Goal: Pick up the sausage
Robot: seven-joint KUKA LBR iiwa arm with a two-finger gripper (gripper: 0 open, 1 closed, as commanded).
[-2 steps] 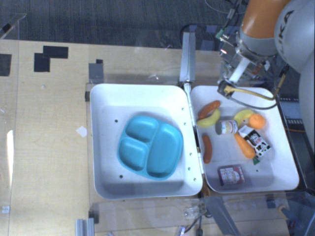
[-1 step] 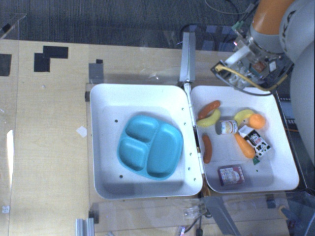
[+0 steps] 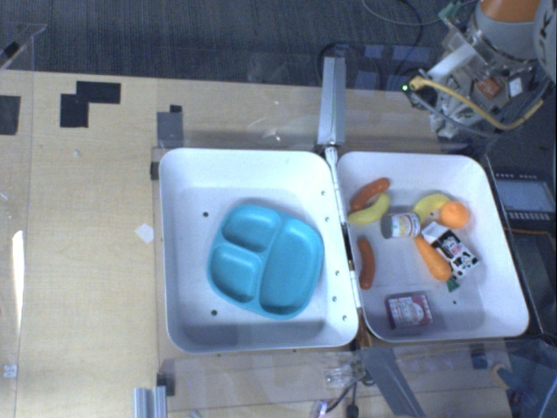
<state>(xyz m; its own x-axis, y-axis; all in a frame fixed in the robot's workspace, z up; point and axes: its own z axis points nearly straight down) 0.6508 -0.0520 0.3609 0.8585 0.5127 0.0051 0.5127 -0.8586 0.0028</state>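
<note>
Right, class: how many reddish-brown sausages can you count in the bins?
2. One reddish-brown sausage lies at the right bin's upper left, touching a yellow banana. The other sausage lies lower down by that white bin's left wall. None seems hidden.

A: Item one, from my remote seat: a pale wooden desk with black square markings at its far left.

B: Noted. Beyond it?

A: I log dark grey carpet along the top, a loose cable loop lying on it. A metal post stands upright at the desk's far edge.

B: Light?

A: Even, with glare on the desk's left.
</note>
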